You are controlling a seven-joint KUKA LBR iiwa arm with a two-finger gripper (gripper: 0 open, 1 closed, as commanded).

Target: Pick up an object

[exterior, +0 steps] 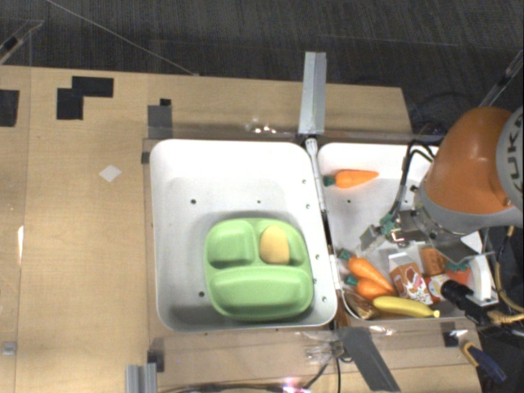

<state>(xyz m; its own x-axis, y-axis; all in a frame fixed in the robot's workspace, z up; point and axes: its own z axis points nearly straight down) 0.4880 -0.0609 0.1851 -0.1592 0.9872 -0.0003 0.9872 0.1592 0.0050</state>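
Note:
My gripper (399, 237) hangs over the middle of the right bin (360, 207), below the arm's orange band; whether its fingers are open or shut is hidden from here. Just under and left of it lie two orange carrots (366, 275), a yellow banana (403, 306) and a printed snack packet (413, 283), crowded at the bin's near edge. Another carrot (354, 178) lies alone near the bin's far left corner. I see nothing between the fingers.
The left bin (188, 187) holds a green divided tray (255, 281) with a yellow lemon-like fruit (275, 245) in its upper right compartment. A metal divider post (312, 92) stands between the bins at the back. Wooden bench surrounds both bins.

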